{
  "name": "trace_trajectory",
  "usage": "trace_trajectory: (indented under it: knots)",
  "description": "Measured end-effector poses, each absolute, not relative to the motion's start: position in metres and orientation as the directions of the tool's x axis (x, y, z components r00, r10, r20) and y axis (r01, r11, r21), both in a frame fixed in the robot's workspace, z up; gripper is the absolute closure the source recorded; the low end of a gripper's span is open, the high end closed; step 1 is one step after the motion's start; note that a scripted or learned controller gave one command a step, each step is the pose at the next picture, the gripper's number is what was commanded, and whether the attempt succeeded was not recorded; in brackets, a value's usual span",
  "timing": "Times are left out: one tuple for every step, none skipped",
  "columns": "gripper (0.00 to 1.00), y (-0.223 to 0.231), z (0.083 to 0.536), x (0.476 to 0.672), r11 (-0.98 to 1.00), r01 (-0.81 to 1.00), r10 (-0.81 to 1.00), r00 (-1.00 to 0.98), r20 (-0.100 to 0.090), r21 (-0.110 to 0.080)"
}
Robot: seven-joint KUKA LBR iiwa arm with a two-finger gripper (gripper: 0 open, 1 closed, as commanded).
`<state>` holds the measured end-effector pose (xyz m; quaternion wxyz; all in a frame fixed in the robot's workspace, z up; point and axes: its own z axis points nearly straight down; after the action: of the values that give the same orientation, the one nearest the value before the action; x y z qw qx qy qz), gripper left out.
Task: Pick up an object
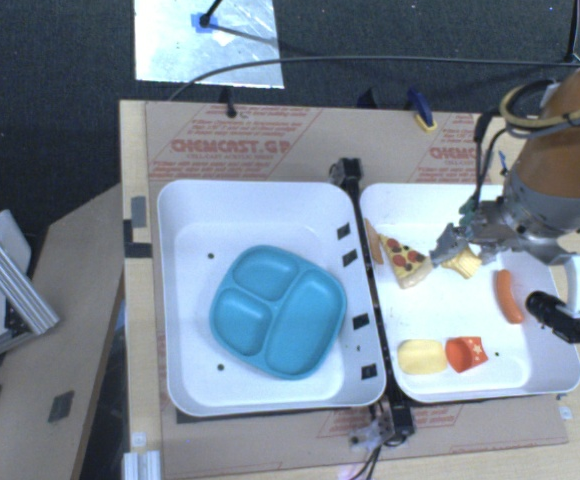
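In the right bin [550,373] my gripper [459,244] hangs low over a small pale yellow wedge [463,264], which lies just beneath and partly under it. A toy pizza slice [403,260] lies right beside it on the left. An orange sausage [509,296] lies to the right of the wedge. Near the bin's front edge sit a yellow lump [420,356] and a red-orange piece [467,352], side by side. The arm's grey wrist and orange band come in from the upper right.
The left bin [185,268] holds a blue divided plate [277,311]. A black clip strip [355,258] runs along the wall between the two bins. Cables trail over the back of the bench. A black fitting [555,313] of the arm juts over the right bin's right side.
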<state>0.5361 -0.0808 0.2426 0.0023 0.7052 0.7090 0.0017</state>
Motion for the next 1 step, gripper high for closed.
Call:
trace_trajectory:
  knots:
    - [1.00,-0.0335,0.2311,0.5446,0.009,1.000,1.000,-0.009,0.002,0.001]
